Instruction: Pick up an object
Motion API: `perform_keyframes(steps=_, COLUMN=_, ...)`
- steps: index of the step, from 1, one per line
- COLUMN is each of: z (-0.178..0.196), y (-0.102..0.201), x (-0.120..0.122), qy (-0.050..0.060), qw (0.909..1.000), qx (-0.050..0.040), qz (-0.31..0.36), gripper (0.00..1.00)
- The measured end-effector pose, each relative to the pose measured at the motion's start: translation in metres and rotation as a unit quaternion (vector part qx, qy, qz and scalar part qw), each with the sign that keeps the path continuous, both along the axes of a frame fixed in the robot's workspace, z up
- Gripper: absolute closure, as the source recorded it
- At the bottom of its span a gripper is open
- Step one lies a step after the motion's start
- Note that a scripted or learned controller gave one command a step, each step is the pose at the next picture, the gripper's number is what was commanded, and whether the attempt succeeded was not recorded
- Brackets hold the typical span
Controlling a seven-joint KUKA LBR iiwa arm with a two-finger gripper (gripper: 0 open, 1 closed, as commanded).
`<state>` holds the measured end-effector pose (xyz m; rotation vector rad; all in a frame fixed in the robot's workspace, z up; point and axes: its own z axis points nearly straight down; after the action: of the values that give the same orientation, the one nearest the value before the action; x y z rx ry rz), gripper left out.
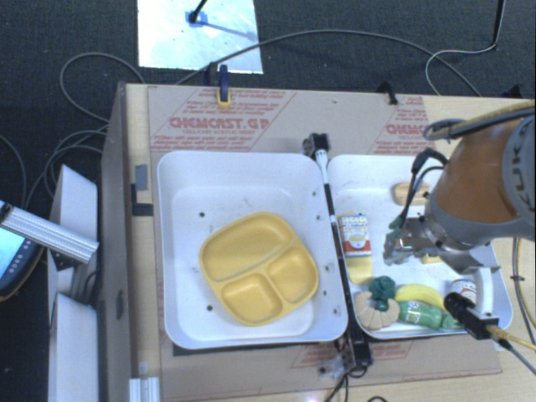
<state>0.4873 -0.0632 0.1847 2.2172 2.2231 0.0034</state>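
Camera view: gripper [400, 245] hangs low over the right bin [368, 174], prob. lining up a pick; can't tell how it stands, the arm's bulk blurs it. Candidates sit at that bin's near edge w/ a carton [356, 233] just left: smooth curved banana [419, 293], green bottle [419, 312], knobbly broccoli [382, 289]. Left bin [188, 174] has a rigid yellow 3-part tray [260, 266], flat.

This is a robotics lab. An arm [481, 174] reaches over a bench [251, 120] bearing two white bins [180, 224], with cables [335, 36] trailing across dark carpet.
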Motion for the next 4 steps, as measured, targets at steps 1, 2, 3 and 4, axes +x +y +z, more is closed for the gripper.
perform_keyframes(steps=1, z=0.0, y=0.085, x=0.0, qy=0.001, qw=1.0, qx=0.0004, qz=0.0, gripper=1.0)
perform_keyframes(steps=2, z=-0.01, y=0.178, x=-0.001, qy=0.001, qw=1.0, qx=0.0005, qz=0.0, gripper=1.0)
perform_keyframes(steps=3, z=0.05, y=0.135, x=0.0, qy=0.0, qw=1.0, qx=-0.0001, qz=0.0, gripper=1.0)
perform_keyframes(steps=4, z=0.103, y=0.109, x=0.0, qy=0.0, qw=1.0, qx=0.0001, qz=0.0, gripper=1.0)
